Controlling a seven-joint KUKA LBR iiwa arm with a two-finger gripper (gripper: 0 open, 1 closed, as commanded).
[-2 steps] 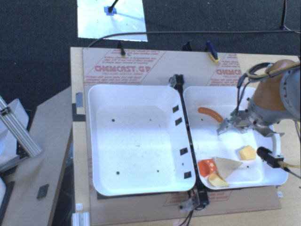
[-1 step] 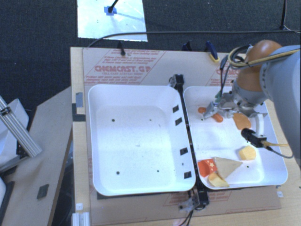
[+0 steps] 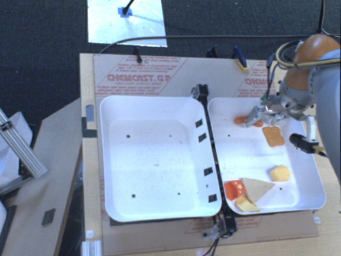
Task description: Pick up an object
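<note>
Reaching in from the right, the arm (image 3: 319,68) hangs its gripper (image 3: 257,115) low over the far end of the right bin (image 3: 306,199). Its tip sits right at a small orange piece (image 3: 243,120) lying on the bin floor; whether it touches or pinches that piece cannot be told from this view. Just beside it, toward the near side, lies a flat orange-brown slab (image 3: 273,136). Further down the same bin rests a yellow block (image 3: 281,173). In the near left corner a red piece (image 3: 234,189), a pale tan wedge (image 3: 259,188) and a small yellow chunk (image 3: 246,204) crowd together, touching one another. The left bin (image 3: 114,159) stands alongside, the two rims meeting at a dark seam with black clips (image 3: 204,137).
</note>
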